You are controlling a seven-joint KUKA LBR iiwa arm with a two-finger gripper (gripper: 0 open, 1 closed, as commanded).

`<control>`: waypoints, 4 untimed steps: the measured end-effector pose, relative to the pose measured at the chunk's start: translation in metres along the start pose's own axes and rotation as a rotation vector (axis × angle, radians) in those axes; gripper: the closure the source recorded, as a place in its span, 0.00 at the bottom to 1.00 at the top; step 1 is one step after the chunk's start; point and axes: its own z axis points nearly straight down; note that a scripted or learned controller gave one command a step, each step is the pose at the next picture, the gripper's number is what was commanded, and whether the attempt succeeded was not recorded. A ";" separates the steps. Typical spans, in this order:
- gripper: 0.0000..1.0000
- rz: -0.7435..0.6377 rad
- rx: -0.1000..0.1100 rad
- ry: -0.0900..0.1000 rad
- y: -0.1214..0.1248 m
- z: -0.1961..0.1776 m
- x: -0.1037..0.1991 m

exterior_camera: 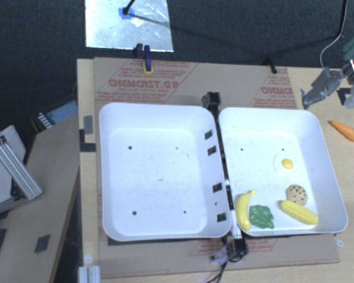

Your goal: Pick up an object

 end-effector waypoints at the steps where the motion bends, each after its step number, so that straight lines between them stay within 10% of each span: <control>1: 0.00 0.000 0.001 0.000 0.002 0.001 0.003; 2: 1.00 -0.005 -0.002 0.000 0.002 -0.011 0.003; 3: 1.00 -0.009 0.007 0.002 0.050 0.044 0.112; 4: 1.00 -0.005 0.011 0.000 0.114 0.175 0.194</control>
